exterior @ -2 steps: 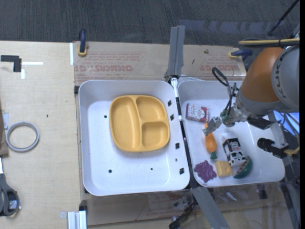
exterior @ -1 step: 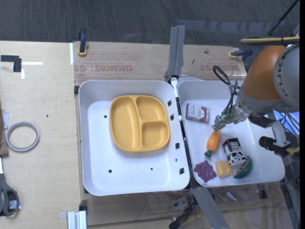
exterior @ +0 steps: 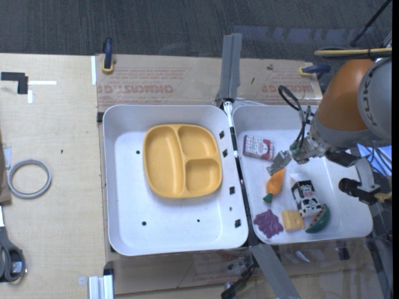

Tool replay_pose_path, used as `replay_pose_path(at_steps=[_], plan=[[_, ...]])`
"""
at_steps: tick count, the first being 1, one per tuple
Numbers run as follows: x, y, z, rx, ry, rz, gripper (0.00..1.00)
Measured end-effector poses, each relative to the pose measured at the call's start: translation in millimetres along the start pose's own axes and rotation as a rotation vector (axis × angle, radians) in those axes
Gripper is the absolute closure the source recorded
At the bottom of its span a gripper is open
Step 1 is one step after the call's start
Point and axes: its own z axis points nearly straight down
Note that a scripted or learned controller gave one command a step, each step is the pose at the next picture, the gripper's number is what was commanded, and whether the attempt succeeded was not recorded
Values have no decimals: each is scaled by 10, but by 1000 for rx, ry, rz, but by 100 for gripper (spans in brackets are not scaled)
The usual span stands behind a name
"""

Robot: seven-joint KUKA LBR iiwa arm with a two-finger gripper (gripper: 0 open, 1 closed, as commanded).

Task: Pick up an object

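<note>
The grey metal gripper (exterior: pixel 278 162) hangs just at 12 o'clock of the small orange toy carrot (exterior: pixel 274 183); I cannot tell its grip.

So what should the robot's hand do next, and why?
Probably drop a little lower onto the toy carrot. The gripper hangs just above the carrot's top end in the right bin, with nothing between its fingers, and the carrot is the closest toy to it.

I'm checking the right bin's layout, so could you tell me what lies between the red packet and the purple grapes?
In the camera view, the toy carrot lies between the red packet and the purple grapes, with the gripper just above the carrot.
</note>
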Motion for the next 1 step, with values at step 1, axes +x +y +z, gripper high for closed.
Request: replay_pose_path(at_steps=[1], plan=[[503,150,-742,-3,1,3,0]])
